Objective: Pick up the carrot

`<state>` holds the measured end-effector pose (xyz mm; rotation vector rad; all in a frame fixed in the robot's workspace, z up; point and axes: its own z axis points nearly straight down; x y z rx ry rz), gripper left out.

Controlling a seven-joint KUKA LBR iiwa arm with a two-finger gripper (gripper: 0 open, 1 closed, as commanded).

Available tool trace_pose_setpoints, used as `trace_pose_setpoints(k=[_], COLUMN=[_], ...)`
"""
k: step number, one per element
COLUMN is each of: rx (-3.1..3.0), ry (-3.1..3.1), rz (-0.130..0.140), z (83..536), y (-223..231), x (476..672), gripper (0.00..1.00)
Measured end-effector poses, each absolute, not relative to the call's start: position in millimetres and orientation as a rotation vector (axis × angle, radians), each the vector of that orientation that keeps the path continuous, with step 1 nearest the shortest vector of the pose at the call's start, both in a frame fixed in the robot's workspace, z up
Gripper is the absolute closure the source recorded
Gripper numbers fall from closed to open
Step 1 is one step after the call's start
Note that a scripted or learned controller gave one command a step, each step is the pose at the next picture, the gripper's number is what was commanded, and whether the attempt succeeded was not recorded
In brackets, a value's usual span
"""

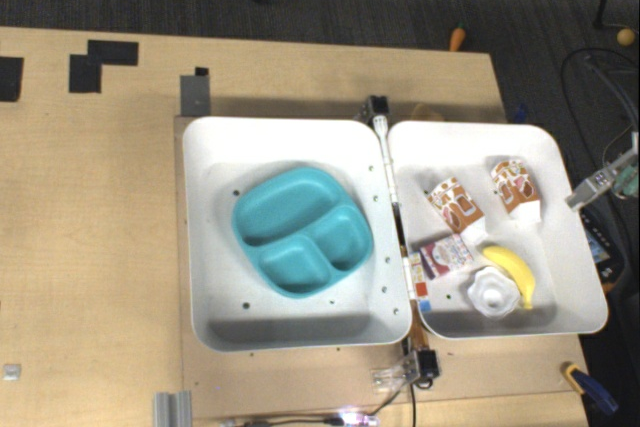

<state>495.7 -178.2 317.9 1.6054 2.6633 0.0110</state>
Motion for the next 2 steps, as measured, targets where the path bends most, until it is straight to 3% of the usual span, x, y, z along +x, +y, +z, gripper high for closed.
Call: trace_pose_setpoints(k=[1,2], rx=[1.607,1.594], ry=[2.663,2.656], rz=[0.011,0.015], z=[317.7,330.7], y=[-178.2,-177.8], x=[495.7,499.0], gripper=[0.0,1.0])
